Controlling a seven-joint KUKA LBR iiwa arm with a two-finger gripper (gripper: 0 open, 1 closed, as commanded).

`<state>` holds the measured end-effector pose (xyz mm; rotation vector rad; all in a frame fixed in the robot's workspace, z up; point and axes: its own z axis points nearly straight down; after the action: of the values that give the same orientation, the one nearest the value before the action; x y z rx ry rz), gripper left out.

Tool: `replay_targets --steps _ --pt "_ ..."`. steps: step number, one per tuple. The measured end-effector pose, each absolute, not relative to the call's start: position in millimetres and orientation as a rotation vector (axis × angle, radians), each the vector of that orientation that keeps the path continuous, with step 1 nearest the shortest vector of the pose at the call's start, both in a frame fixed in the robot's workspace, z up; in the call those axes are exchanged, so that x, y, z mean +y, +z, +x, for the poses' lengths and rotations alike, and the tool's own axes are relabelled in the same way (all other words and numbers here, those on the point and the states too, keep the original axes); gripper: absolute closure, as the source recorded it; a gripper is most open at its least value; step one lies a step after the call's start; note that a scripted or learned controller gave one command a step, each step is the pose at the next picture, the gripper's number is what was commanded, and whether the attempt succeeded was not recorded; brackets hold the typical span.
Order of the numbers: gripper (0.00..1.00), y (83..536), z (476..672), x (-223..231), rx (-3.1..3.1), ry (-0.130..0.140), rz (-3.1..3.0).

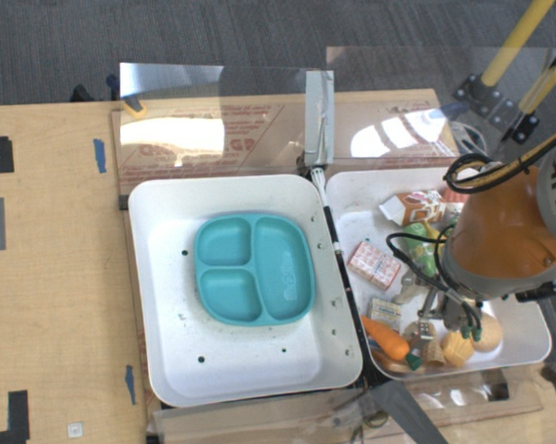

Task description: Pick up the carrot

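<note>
Where the right bin meets its near-left corner, the carrot lies slantwise on the white floor, orange, with a green end pointing toward the near right. It is judged to be a light toy, stiff and smooth-skinned, likely to slip or roll if pinched at the narrow tip; the thicker middle, taken across its width, appears the surest place to grip. Just right of it hangs the gripper, low over the clutter at the near side of the bin; whether it stands open or closed cannot be told, and no object is seen in its hold. Right of the gripper rest pale rounded items, possibly toy foods, too blurred to name. Farther in, a small white card lies near the carrot, then a pink patterned packet, a green item partly behind cables, and at the far side an orange-and-white packet. The arm's orange band covers much of the bin's right half. The left bin holds a teal divided plate with three compartments, all bare, set near the bin's middle. Beyond both bins stands a clear shield on cardboard.
</note>
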<state>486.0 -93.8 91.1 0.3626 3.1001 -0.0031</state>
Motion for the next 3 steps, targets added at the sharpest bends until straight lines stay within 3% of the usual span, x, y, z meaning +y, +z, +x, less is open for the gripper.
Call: replay_targets --steps 3 --pt "0.00 90.4 484.6 -101.2 3.031 0.010 0.769"
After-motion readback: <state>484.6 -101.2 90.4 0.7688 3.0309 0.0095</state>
